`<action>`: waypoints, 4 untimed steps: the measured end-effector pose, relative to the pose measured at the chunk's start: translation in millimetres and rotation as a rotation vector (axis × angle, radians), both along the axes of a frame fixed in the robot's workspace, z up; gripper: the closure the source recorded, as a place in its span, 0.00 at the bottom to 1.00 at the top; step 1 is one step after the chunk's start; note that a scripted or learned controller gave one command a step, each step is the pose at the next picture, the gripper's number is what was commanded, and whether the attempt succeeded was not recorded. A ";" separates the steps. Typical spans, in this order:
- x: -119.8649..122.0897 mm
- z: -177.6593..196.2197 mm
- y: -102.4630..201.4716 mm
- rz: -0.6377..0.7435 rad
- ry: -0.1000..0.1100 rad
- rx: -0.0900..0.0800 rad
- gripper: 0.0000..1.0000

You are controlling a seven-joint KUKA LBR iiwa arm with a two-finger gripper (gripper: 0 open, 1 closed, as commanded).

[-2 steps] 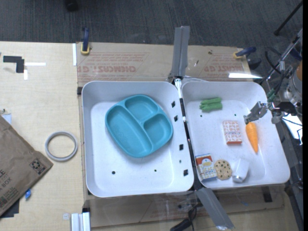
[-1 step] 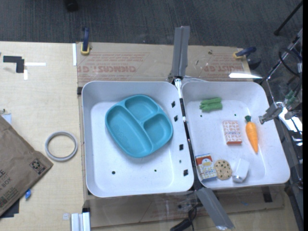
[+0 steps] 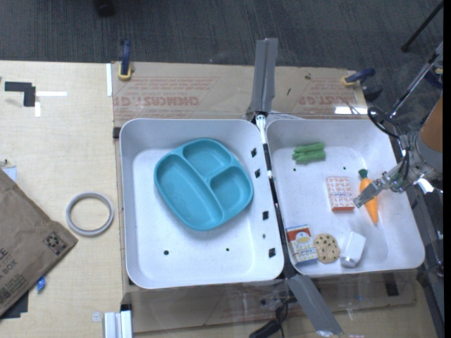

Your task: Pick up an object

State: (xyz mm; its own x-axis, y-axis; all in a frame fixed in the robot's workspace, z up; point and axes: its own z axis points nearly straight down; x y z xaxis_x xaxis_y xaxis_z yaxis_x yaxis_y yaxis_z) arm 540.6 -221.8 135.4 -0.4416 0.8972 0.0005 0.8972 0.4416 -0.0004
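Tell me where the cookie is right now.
The cookie lies at the near edge of the right bin, between the small red-and-white carton and the white cup.

Pincer (image 3: pixel 368 197) over carrot (image 3: pixel 371 201); right bin (image 3: pixel 402 259)

Light wooden bench (image 3: pixel 63 146), two shallow white bins side by side at centre and three o'clock, left bin (image 3: pixel 141 259), right bin (image 3: pixel 405 248), roll of tape (image 3: pixel 89 213) at nine o'clock, brown cardboard box (image 3: pixel 25 248) at eight o'clock, black L-shaped mark (image 3: pixel 21 90) at ten o'clock
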 end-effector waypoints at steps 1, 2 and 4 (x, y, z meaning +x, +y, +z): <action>24.8 -38.9 0.8 0.136 -0.006 -0.002 0.00; 26.5 -28.6 0.7 0.132 -0.012 -0.003 1.00; 115.5 190.4 39.0 -0.226 -0.001 -0.002 1.00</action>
